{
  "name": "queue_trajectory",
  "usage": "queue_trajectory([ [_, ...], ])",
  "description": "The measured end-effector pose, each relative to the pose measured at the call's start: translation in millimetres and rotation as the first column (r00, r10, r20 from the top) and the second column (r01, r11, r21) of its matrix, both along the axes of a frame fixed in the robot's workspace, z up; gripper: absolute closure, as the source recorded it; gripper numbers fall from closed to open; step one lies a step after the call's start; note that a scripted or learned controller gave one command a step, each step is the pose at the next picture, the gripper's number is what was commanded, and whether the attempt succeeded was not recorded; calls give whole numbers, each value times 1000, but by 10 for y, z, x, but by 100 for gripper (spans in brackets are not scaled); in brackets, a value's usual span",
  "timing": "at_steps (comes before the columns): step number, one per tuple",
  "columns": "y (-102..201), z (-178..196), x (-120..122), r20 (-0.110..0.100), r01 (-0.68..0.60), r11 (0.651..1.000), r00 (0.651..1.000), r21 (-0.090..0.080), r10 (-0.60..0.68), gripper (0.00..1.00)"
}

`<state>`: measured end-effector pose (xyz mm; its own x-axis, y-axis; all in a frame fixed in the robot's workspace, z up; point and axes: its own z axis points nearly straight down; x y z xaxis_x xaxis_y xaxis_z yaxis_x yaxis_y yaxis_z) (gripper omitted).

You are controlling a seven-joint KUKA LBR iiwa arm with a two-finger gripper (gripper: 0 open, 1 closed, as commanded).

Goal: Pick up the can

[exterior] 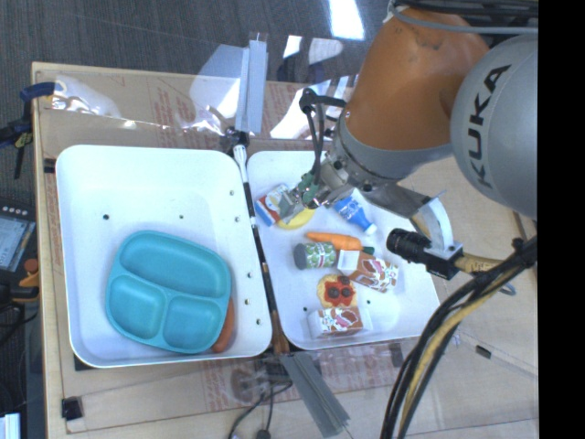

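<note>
The arm hangs low over the right bin (416,323), its orange wrist hiding much of that bin's far end, and the gripper (306,193) pokes out beneath it close to a yellow toy, maybe a banana (295,216), and a red and white packet (268,207). Whether anything sits in its grasp I cannot tell from here; the tip is small and half lost against the clutter. The can (316,255) lies on its side near the middle of the right bin, green label with a dark end facing the divider, just below a toy carrot (335,241) and beside a small white item. So the gripper is not over the can yet; it looks a little too far toward the back. To do this well, I'd say it needs to come nearer the front of the bin, line up across the can's round body and not along it, and drop without catching the carrot, which lies almost touching. A can on its side may roll away if nudged. The left bin (82,167) holds a blue divided tray (169,291), well apart from all this.
</note>
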<state>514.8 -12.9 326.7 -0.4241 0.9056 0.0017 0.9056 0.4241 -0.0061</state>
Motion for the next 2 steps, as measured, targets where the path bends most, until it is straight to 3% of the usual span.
queue_trajectory([
  [1,739,197,808,6,-226,974,974,0,226,100],
  [2,-37,-77,180,1,-383,924,924,2,383,100],
])
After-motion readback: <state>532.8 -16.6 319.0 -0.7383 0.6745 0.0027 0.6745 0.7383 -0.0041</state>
